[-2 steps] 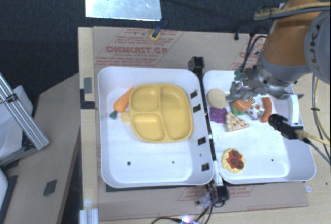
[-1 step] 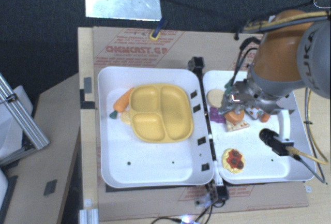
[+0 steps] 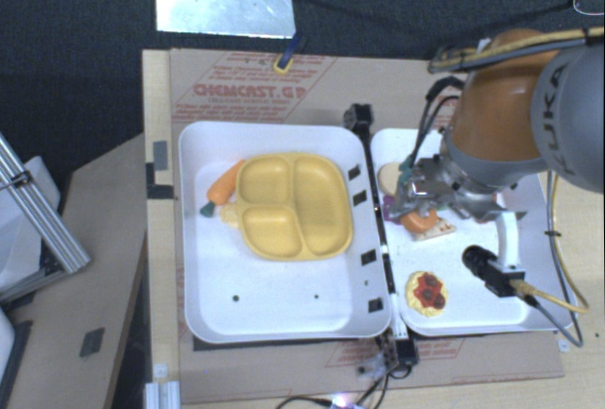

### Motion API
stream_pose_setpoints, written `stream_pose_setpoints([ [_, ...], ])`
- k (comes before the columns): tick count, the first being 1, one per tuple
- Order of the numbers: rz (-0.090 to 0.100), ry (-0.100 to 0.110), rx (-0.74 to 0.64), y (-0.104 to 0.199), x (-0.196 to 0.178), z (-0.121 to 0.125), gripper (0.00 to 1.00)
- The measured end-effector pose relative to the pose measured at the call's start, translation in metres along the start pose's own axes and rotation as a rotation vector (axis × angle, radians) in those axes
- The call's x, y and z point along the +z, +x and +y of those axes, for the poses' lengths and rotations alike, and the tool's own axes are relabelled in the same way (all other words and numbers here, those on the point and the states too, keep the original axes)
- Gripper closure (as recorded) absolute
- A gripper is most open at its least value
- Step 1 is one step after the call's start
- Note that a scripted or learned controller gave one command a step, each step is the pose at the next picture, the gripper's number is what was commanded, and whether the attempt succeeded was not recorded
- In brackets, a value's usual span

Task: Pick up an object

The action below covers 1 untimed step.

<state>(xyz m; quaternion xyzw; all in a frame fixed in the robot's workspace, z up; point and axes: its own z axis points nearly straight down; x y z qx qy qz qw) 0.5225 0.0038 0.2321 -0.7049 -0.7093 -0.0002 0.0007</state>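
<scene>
Where bins (image 3: 203, 303) pair: one carrot (image 3: 225, 182)

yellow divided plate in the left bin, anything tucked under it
An orange toy carrot pokes out from the yellow divided plate's upper-left edge, and a pale yellowish piece shows just below it. How far either runs beneath the plate is hidden, as is anything else under it.

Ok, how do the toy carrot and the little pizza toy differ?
The carrot is long, orange with a green tip, and lies in the left bin against the yellow divided plate. The pizza is round, yellow with red topping, and lies apart from other things in the right bin. Both are small play foods.
</scene>
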Motion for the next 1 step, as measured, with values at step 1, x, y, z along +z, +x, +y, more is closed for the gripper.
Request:
stream_pose_setpoints([
  [1,-0.001,0.001,0.006,-0.0096,0.0185,0.0007,1.00],
])
